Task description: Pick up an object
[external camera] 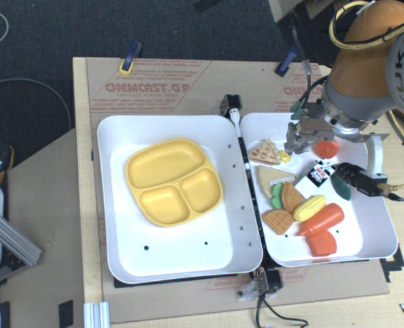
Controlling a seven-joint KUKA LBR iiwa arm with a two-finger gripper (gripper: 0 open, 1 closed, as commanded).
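Toy food piled in the right bin (386, 234), the gripper (299, 141) poised over its far end.

The pizza-slice toy (264, 153) lies just left of the gripper, flat, its long axis running left to right with the tip pointing right toward the fingers. A red piece (326, 147) sits just to the gripper's right. Whether the fingers are apart or together cannot be told. A yellow divided tray (173, 181) is seen in the left bin (113, 203).

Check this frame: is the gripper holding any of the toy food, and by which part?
It cannot be told. The gripper sits low over the right bin, beside the pizza-slice toy; no item shows between its fingers.
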